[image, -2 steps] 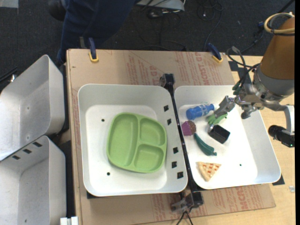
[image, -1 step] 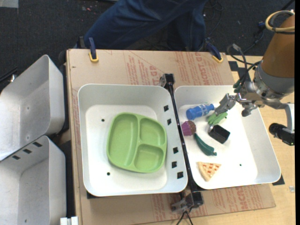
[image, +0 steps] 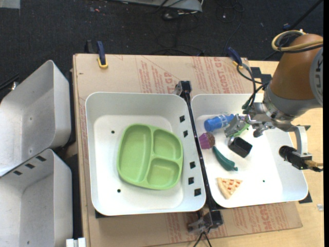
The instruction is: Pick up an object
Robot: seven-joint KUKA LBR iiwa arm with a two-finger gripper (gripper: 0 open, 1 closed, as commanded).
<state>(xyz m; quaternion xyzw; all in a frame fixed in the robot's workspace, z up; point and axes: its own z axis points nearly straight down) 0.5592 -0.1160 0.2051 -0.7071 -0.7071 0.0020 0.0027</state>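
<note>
Arm point(image: 300, 66) cut off at rt edge

A blue bottle point(image: 218, 122) is lying on its side at the right bin's far left. A small purple piece point(image: 206, 140) is sitting just in front of it, a teal tool point(image: 224, 158) is lying slantwise nearby, and a pizza-slice toy point(image: 229, 186) is resting flat nearest the front rim.
</note>
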